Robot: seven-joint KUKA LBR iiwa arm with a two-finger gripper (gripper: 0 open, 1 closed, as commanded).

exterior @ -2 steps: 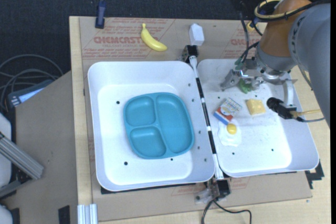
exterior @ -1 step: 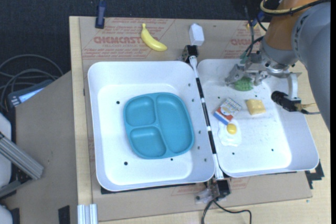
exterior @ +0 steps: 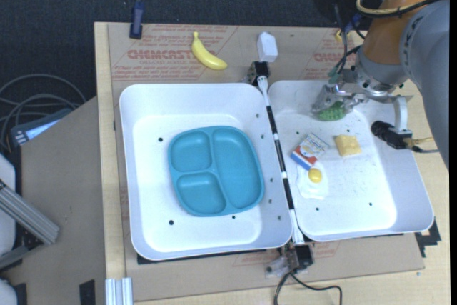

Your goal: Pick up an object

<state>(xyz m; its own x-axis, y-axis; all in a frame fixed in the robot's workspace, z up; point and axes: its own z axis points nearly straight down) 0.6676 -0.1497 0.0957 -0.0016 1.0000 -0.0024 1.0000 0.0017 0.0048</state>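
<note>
- Bright, even overhead light; no hard directional source visible.
- White bins: left bin (exterior: 136, 153) and right bin (exterior: 400, 203) near blown out, rims lose detail, faint bluish cast on walls.
- Soft, short shadows: under the blue tray (exterior: 214, 169), along inner bin walls, beside small items at center right.
- Dark floor at top of frame and upper left underexposed, noisy, texture barely readable.
- Arm (exterior: 410, 25) at upper right soft, slightly blurred; orange band glossy with mild sheen.
- Overall low resolution, compression blockiness; printed cardboard lettering at upper center smeared.
- Slight slant perspective; bench edges skew toward frame bottom.
</note>
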